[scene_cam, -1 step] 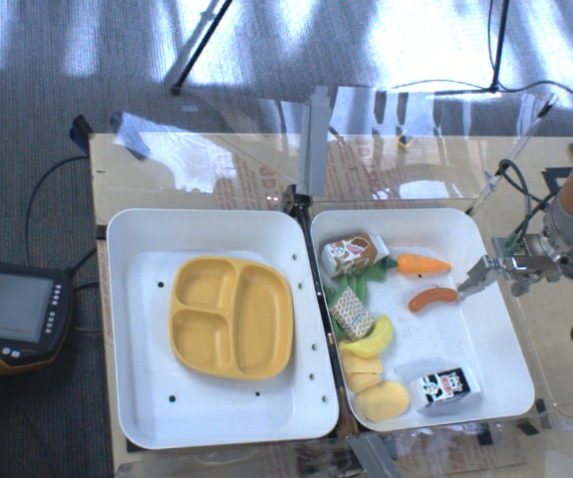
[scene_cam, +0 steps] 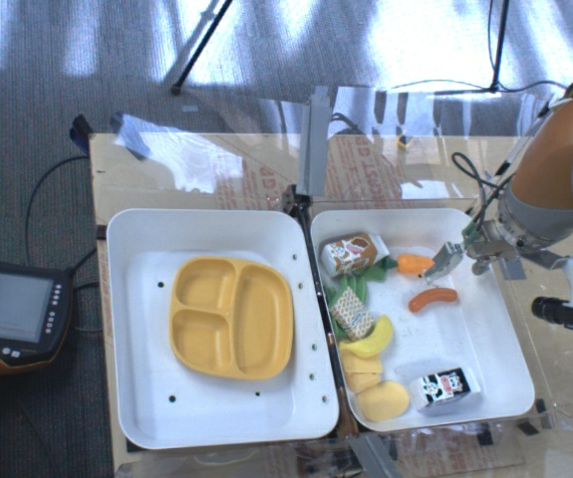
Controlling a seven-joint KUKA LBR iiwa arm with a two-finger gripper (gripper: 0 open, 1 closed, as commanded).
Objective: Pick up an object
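Observation:
The right bin (scene_cam: 495, 347) holds several toy foods. An orange carrot (scene_cam: 415, 264) lies near its back, with a red-orange sausage (scene_cam: 432, 299) just in front of it. My gripper (scene_cam: 447, 260) reaches in from the right and hangs just right of the carrot and above the sausage, low over the bin. Nothing shows as held. Along the bin's left side are a brown carton (scene_cam: 351, 254), a green leafy piece (scene_cam: 358, 281), a patterned cracker (scene_cam: 352, 314) and a yellow banana (scene_cam: 371, 339). Toward the front lie a pale yellow lump (scene_cam: 383, 400) and a small black-and-white milk carton (scene_cam: 443, 387).
The left bin (scene_cam: 142, 267) holds a yellow divided plate (scene_cam: 232, 318). A metal post (scene_cam: 314, 147) rises behind the seam between the bins. Cables (scene_cam: 475, 182) trail by the arm at the right. A teach pendant (scene_cam: 17, 312) lies on the floor at the left.

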